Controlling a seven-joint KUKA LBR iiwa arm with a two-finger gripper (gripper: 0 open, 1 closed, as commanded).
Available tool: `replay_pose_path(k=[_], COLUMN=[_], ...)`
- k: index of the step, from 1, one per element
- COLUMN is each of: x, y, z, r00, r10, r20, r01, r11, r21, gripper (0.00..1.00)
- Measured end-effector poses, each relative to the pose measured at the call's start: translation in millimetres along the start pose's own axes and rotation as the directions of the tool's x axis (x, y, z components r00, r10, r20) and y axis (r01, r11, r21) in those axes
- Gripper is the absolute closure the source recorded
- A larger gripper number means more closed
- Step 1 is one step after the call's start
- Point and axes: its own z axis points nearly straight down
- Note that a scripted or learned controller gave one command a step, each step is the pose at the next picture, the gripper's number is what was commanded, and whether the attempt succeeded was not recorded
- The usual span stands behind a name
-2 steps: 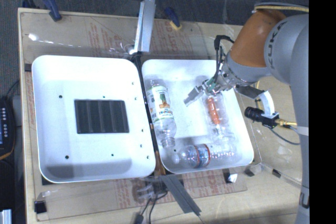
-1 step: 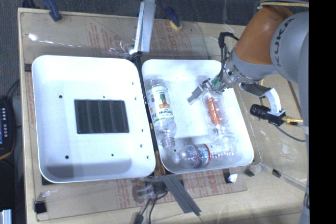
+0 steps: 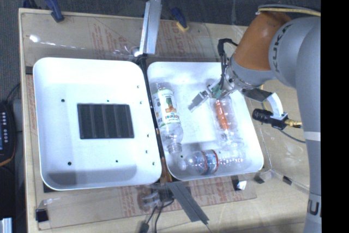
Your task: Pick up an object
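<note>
We see the arm (image 3: 283,46) bent in from the upper right, its gripper (image 3: 210,93) low over the right bin (image 3: 188,71), fingers spread, grasping nothing. An orange-filled bottle (image 3: 223,117) lies just below it, at centre right.

The arm (image 3: 294,46) is cut off by the right edge. Gripper (image 3: 210,94) finger spacing is too small to be resolved. The orange-labelled bottle's (image 3: 223,117) upper end is hidden beneath the gripper.
</note>
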Motion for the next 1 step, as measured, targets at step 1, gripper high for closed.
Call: replay_pose_path(k=[1], x=[6.2], y=[-19.2], z=[-13.3], r00=[0.991], r10=[0.134], r20=[-0.002], r01=[-0.134], r11=[0.991], r21=[0.002], gripper=[0.0])
